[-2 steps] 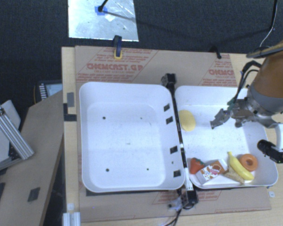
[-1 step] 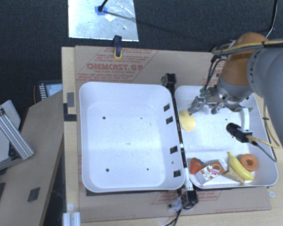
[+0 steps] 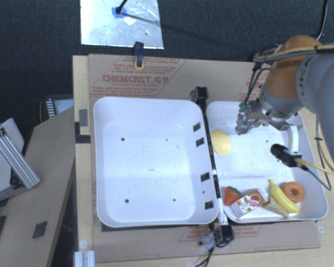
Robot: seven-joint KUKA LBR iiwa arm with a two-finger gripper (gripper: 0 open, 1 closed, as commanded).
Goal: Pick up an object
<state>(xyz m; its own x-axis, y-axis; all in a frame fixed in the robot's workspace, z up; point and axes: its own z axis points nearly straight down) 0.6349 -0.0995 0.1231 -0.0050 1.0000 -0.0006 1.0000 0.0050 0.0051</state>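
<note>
My gripper [image 3: 243, 125] hangs over the back part of the right bin [image 3: 314, 174], near its left side. A pale yellow, egg-shaped object [image 3: 221, 143] lies just below and left of the gripper, apart from it, against the bin's left wall. At the bin's front edge sit a banana [image 3: 283, 197], an orange round object [image 3: 293, 192], a red piece [image 3: 232, 195] and a small red-and-white carton [image 3: 249, 202].
The left bin [image 3: 103, 149] stands beside the right one, with a black clipped divider [image 3: 207, 149] between them. A shiny metal sheet [image 3: 121, 15] lies beyond the bench. The arm's grey body [image 3: 317, 82] fills the upper right.
</note>
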